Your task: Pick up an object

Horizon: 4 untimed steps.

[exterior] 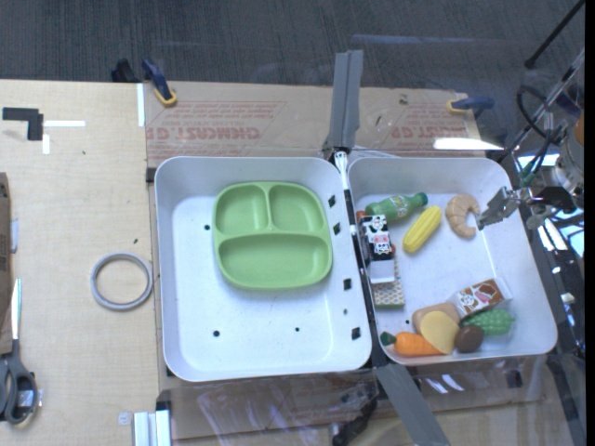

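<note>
Reaching in from the right, the gripper hangs low over the right bin, its tip just beside the croissant, which lies to its left near the bin's far wall. Whether the fingers are released or clenched, I cannot tell. The croissant is the nearest thing, its long axis about crosswise to the gripper. The corn lies further left.
</note>
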Tool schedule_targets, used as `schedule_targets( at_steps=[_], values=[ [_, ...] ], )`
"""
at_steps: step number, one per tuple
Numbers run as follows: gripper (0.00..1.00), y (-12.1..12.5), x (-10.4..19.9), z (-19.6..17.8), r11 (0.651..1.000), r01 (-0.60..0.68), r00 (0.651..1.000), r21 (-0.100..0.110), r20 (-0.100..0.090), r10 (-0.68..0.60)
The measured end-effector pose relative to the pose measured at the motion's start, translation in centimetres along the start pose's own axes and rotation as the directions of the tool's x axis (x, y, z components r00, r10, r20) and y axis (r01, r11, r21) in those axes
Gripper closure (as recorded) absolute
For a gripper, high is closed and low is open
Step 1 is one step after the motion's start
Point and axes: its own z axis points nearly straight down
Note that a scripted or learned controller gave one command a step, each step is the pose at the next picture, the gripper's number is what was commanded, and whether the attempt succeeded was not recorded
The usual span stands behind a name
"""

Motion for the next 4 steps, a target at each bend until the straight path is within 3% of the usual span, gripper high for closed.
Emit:
schedule_targets(
  at_steps=[1, 2, 3, 4],
  values=[
    [0.00, 5.5, 0.4, 8.3, 0.982, 0.188, 0.982, -0.001, 0.001, -0.188],
    [0.00, 3.0, 0.6, 9.8, 0.993, 0.120, 0.993, 0.000, -0.001, -0.120],
    [0.00, 3.0, 0.6, 9.8, 0.993, 0.120, 0.993, -0.001, 0.000, -0.120],
    [0.00, 6.2, 2.5, 13.5, 0.996, 0.084, 0.996, -0.010, 0.004, -0.084]
  ],
)
